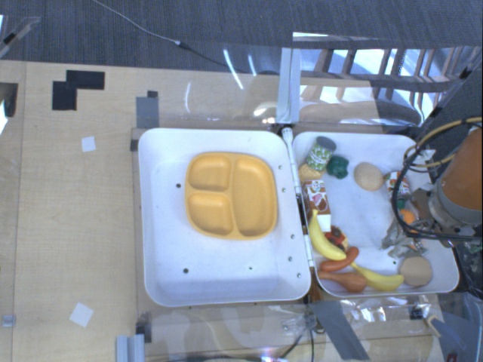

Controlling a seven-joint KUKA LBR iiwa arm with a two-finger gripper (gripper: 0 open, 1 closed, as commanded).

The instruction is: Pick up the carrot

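Note:
A small orange thing that I take for the carrot (407, 217) shows at the right side of the right bin (377, 145), mostly hidden by cables and the wrist. My gripper (398, 240) is low in that bin, just below and left of the orange piece, and touching or nearly touching it. Nothing can be seen held in it. The grey arm with its orange band (462, 179) reaches in from the right.
The right bin also holds a banana (323, 240), red sausages (341, 280), a ketchup bottle (318, 197), a green can (321, 155), a beige potato (368, 176) and a beige ball (416, 271). A yellow divided plate (230, 194) lies in the left bin (162, 270).

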